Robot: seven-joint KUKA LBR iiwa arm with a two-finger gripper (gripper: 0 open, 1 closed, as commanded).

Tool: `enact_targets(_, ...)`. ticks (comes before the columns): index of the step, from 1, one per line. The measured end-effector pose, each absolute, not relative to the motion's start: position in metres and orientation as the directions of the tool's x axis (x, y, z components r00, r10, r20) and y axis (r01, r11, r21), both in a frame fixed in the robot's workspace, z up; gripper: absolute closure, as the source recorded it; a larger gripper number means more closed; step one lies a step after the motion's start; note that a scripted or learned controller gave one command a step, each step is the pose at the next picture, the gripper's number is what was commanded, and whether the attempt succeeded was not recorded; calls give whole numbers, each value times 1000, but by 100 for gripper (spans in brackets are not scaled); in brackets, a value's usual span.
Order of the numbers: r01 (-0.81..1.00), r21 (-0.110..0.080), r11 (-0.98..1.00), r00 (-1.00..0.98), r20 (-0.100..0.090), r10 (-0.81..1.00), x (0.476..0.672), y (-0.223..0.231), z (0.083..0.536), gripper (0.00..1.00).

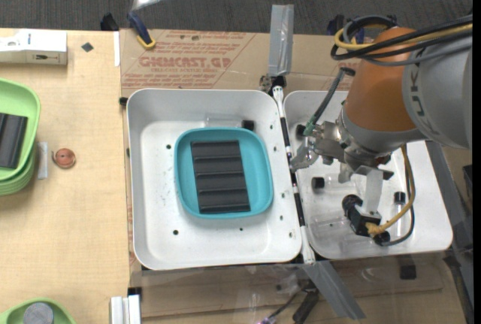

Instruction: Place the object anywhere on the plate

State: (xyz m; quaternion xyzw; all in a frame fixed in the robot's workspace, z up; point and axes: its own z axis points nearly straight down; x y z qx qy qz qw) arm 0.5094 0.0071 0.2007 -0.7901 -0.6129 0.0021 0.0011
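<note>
The black ribbed rectangular block [220, 177] lies flat in the middle of the teal rounded-square plastic plate [259, 191], which sits centred in the left shallow white bin [150, 232], a small black cube [248, 125] just off its rim at 1 o'clock. The gripper [307, 154] hangs at the plate's 3 o'clock, over the right shallow white bin [428, 236] just past the dividing walls, apart from the block; whether it is wide or narrow cannot be told.
</note>
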Motion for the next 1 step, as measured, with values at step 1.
enact_targets(1,968,-7,-253,253,-4,968,510,6,208,100)
